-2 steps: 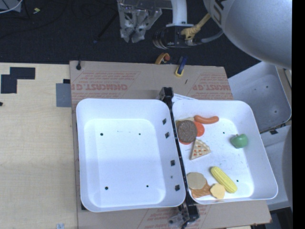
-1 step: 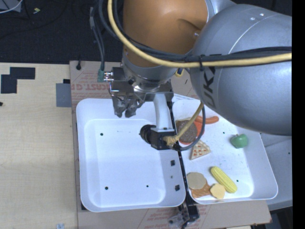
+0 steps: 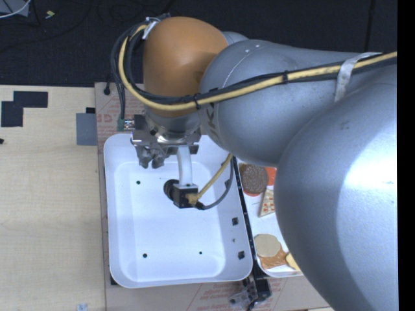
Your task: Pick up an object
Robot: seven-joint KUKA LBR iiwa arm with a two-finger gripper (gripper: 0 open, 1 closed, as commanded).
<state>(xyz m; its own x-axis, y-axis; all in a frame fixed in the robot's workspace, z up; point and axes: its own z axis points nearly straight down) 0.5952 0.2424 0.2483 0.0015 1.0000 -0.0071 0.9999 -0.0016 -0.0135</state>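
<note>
**Empty-grab risk over left bin**

Lower right of frame: pale round bun-like piece [image 3: 266, 243], red-and-white patterned wedge [image 3: 268, 203] and brown round disc [image 3: 253, 179], all in right shallow white bin [image 3: 277, 273], partly under grey arm [image 3: 311, 141]. Likely miss if lowered from here: only bare floor of left shallow white bin [image 3: 130, 238] beneath tool, so could close on nothing or knock the floor. Upper middle: two-finger gripper [image 3: 150, 159] over far end of left bin, well apart from those pieces. Cannot tell how far open. Nothing seen held or touched.
</note>
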